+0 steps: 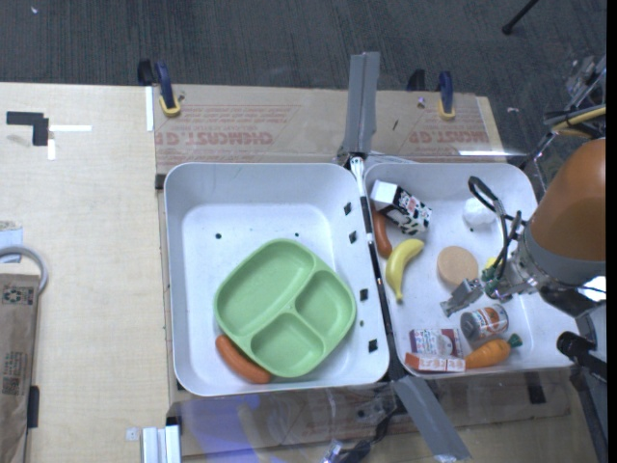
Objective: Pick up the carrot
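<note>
The small orange carrot with a green leafy top lies in the right white bin, down in its near right corner. Its long side runs almost left to right, tipped up a little on the right. The green top points right, toward the bin's right wall, and the thin orange end points left. The carrot is close to the near wall of the bin, so there is little room on that side. Just left of it lies a flat red and white packet, and the thin end almost touches it. Just behind the carrot sits a small round can with a red label. The grey arm with the orange band comes in from the right, and its gripper hangs over the can, a bit farther back than the carrot. The gripper has nothing in it, and I cannot tell how wide it is open. Farther back in this bin are a round tan disc, a yellow banana, a red sausage and a little black and white milk carton. The left white bin holds a green plate with three parts and an orange sausage beside its near left edge. Both bins sit on the counter.
</note>
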`<action>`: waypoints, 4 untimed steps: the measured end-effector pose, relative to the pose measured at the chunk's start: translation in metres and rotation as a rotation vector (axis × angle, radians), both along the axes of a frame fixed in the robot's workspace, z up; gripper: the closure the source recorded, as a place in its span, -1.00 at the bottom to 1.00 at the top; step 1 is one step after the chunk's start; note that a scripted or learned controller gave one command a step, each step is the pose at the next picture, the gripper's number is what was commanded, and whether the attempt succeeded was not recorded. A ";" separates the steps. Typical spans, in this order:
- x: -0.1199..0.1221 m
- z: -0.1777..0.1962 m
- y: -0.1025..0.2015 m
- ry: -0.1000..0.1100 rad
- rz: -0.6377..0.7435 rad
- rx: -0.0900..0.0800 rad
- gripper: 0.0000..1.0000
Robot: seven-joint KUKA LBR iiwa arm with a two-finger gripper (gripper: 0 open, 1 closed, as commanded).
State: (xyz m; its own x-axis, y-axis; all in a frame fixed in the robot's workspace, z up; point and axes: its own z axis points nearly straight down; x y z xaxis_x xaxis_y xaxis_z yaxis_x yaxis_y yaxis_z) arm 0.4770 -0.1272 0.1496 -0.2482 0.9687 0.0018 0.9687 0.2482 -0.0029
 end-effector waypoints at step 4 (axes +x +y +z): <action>0.052 0.144 0.008 -0.004 0.401 -0.002 1.00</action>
